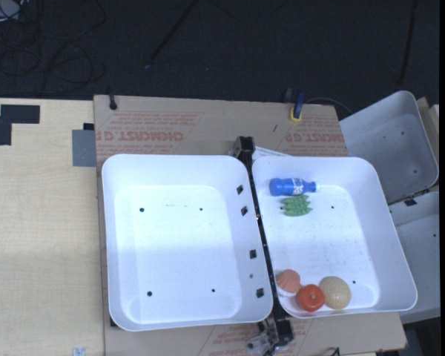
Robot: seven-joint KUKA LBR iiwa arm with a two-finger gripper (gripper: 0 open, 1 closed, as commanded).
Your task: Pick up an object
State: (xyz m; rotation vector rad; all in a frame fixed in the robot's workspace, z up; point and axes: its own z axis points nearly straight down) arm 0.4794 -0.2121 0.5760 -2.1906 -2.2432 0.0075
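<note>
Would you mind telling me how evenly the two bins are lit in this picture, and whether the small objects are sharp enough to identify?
In the camera view, the left bin carries a brighter patch across its floor, while the right bin looks flatter and greyer. The background above the bench is nearly black. The blue bottle reads clearly; the green item and the three round objects are soft, with their detail blurred.

Open floor mid right bin (pixel 371 236), between blue bottle (pixel 291 186) and tomato (pixel 310 297).
</note>
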